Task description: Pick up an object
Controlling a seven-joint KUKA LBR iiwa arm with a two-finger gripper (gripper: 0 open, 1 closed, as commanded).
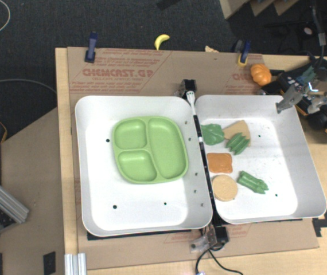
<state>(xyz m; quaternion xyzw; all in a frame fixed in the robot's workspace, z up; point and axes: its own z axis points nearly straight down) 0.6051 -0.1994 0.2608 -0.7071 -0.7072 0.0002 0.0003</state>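
Your gripper (287, 100) hovers over right bin's (301, 202) far rim; grip state unclear, cannot tell. Nearest target: tan bread slice (236, 129) touching green vegetable (238, 144); looks light, stiff; pinch its edges

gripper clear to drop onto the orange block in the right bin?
Probably yes. The orange block lies flat and uncovered, apart from the round tan piece below it. The gripper sits at the right bin far corner, nothing between.

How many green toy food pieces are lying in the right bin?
3: one by the bin's left wall, one beside the tan piece, one lower down, right of the round cookie.
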